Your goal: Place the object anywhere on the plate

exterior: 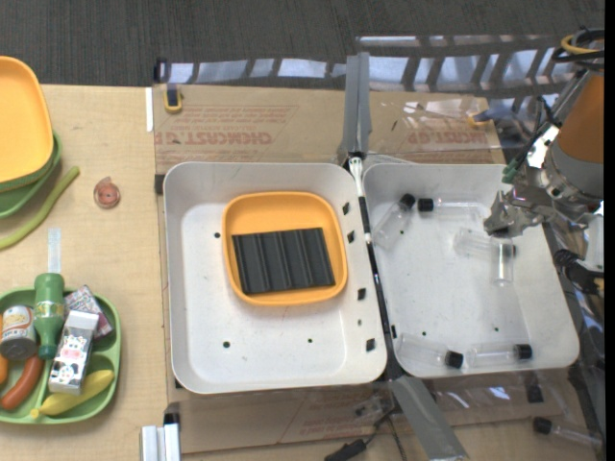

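left bin point(192, 257): white, shallow, holds the plate
plate point(284, 211): orange, rounded square, sits up toward 12 o'clock in the left bin, slightly right of centre
object point(284, 260): dark grey ribbed slab, lies flat on the plate, covers its middle and 6 o'clock part, long edge slightly tilted
right bin point(423, 344): white, just beside the left bin at its 3 o'clock
tubes: clear tube with black caps point(487, 355) along the right bin's 6 o'clock edge, another black-capped one point(419, 203) near 11 o'clock
gripper point(504, 248): over the right bin at about 2 o'clock, well apart from the plate, cluttered with clear plastic bits, can't make out how it is set
arm point(582, 123): orange band, comes in from 3 o'clock
bench at 9 o'clock: green tray point(101, 392) with toy food and a green bottle point(48, 312), stacked yellow and green dishes point(24, 133) at 10 o'clock, small pink item point(107, 193) between them and the left bin
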`<state>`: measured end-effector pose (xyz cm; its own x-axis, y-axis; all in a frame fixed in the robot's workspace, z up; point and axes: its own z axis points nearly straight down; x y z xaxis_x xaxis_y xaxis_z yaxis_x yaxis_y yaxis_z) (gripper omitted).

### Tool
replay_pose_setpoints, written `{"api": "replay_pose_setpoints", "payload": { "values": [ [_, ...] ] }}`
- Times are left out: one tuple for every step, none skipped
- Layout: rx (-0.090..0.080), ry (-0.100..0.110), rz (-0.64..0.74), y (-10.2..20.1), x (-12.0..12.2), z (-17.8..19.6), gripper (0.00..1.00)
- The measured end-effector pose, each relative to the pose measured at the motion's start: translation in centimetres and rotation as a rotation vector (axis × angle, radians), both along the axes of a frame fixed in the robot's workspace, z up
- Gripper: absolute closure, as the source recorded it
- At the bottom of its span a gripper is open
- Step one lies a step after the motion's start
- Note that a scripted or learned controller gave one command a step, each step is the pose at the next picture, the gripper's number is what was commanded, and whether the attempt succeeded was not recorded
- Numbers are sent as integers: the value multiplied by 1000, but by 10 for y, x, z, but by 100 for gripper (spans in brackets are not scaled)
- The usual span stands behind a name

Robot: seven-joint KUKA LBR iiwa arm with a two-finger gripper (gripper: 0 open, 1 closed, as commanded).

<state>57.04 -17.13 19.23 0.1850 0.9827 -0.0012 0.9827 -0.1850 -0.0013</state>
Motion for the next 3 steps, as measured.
{"api": "replay_pose_setpoints", "payload": {
  "values": [
    [-1, -1, 252, -37, 36, 22, 100],
    [-1, -2, 503, -51, 84, 46, 100],
    [-1, -3, 705, -50, 89, 137, 100]
  ]
}}
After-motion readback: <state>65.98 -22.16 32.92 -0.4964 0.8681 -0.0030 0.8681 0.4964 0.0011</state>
